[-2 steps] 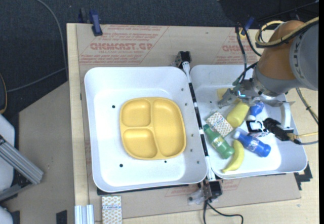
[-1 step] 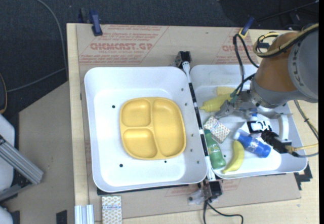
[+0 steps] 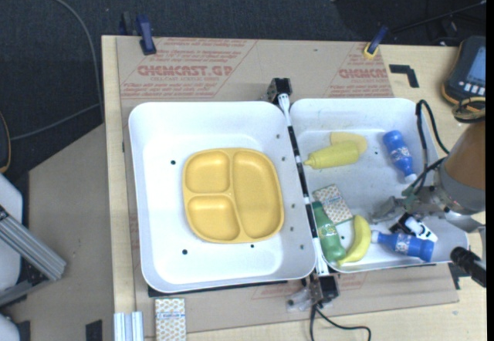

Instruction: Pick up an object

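Observation:
The right bin (image 3: 347, 109) holds several objects. A yellow squeeze bottle (image 3: 336, 153) lies near its back, with a blue bottle (image 3: 397, 151) to its right. A patterned packet (image 3: 333, 203), a green bottle (image 3: 329, 233) and a banana (image 3: 360, 240) lie along the left and front. A second blue bottle (image 3: 409, 244) lies at the front right. My gripper (image 3: 404, 214) is low in the right side of this bin, just above that second blue bottle. The view shows nothing held in it.
The left bin (image 3: 154, 177) holds a yellow divided plate (image 3: 232, 194). The grey arm (image 3: 467, 173) comes in over the right bin's right rim. A cable (image 3: 424, 131) runs along that rim. A packet (image 3: 170, 318) lies on the bench in front.

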